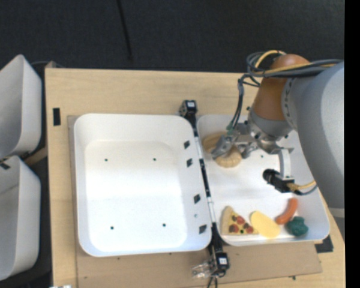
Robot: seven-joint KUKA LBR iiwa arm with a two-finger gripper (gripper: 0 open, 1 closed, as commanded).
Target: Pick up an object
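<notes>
My gripper [228,149] reaches into the right bin [246,191] from the right, low over the bin's far left part. Its fingers stand directly on or around a tan, bread-like object [227,159] near the bin's left wall. A second tan piece [211,141] lies just behind it. Whether the tan object sits between the fingers is hidden by the gripper body. Along the bin's near edge lie a pizza slice [236,222], a yellow oval piece [264,224], an orange sausage [287,210] and a green lump [297,226].
The left bin [132,185] stands beside the right one, with a row of black clips [198,179] along the wall between them. A black cable part [277,180] hangs from the wrist over the right bin. White containers [9,161] stand off the bench's left.
</notes>
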